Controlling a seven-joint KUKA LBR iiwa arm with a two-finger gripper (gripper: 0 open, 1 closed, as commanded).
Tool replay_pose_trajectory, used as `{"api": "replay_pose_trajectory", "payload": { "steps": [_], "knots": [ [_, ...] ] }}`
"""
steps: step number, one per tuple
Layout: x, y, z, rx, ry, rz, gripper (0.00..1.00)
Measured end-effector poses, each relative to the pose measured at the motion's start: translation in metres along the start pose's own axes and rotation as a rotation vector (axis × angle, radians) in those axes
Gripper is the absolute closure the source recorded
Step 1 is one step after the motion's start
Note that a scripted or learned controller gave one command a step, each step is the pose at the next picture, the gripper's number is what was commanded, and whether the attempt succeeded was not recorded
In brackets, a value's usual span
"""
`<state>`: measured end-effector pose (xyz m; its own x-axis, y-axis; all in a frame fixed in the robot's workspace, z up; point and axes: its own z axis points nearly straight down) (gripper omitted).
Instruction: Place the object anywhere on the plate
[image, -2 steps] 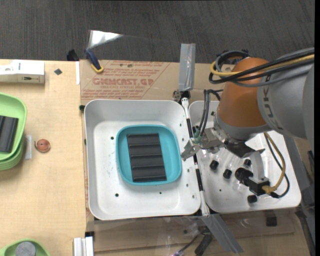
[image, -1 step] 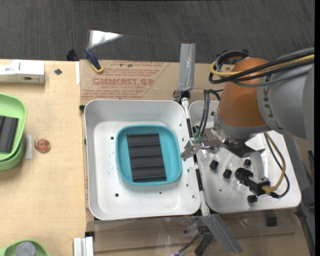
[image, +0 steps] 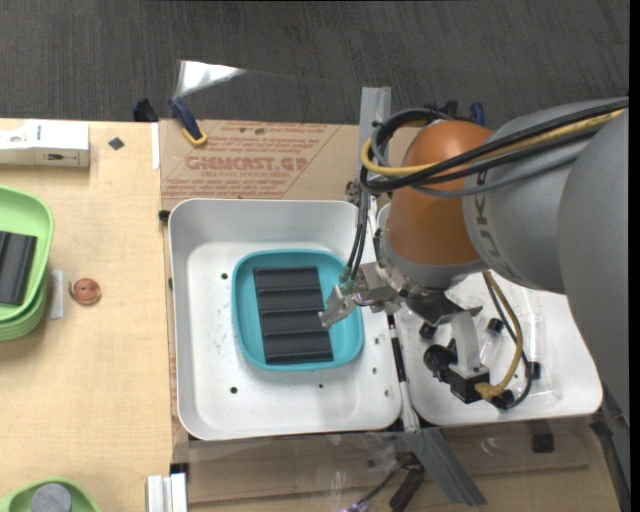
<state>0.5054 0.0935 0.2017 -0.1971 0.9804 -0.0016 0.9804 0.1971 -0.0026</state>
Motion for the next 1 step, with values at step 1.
{"api": "replay_pose_trajectory", "payload": {
  "steps": [1],
  "knots": [
    [-0.0736,0.0623,-0.024,0.001,-0.001,-0.021,0.0]
  ]
}}
